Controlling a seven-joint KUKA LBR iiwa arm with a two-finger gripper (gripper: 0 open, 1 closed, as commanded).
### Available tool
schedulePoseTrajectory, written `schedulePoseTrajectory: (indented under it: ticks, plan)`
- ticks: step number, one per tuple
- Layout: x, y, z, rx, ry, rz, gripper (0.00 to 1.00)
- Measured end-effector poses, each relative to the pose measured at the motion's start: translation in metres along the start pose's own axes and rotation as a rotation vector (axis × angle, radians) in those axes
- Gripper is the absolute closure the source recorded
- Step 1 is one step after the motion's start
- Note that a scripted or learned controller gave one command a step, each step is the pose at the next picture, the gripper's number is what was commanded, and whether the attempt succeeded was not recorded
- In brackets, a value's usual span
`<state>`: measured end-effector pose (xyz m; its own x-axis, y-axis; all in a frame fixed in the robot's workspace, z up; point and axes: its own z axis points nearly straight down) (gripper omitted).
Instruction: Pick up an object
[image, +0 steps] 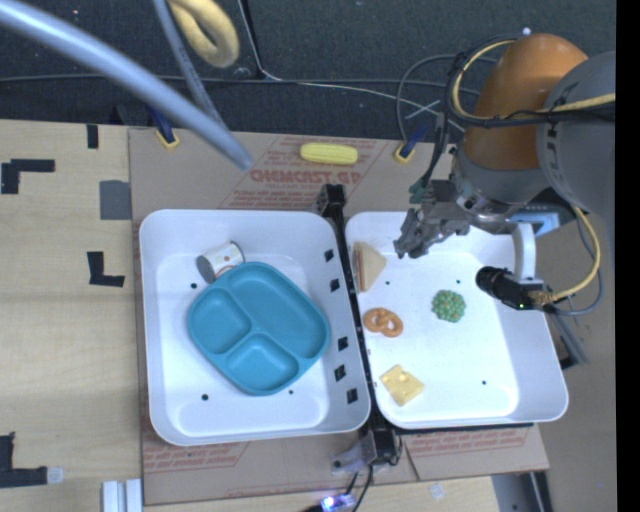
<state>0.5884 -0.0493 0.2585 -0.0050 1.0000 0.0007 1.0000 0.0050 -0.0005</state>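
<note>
My gripper (412, 243) hangs over the back of the right bin (520, 390), its dark fingers pointing down and left with nothing visible between them. Just left of it a tan wedge of bread (368, 266) leans by the bin's left wall. A pretzel (383, 322) lies below that. A green broccoli piece (449, 306) sits in the bin's middle, below and right of the gripper. A yellow cheese block (401, 385) rests toward the front.
The left bin (170, 400) holds a blue divided tray (258, 327) and a small can (218, 261) on its side. A yellow banana-shaped object (328, 153) lies on the cardboard behind the bins. Cables loop around the arm's wrist at the right.
</note>
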Motion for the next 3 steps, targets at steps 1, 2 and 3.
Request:
schedulePoseTrajectory:
  ticks: [1,2,3]
  plan:
    - [0.053,0.006,-0.001,0.001,0.0,-0.001,1.0]
    - [0.104,0.014,0.023,0.003,-0.001,0.0,1.0]
    - [0.149,0.025,0.023,0.001,0.0,-0.001,1.0]
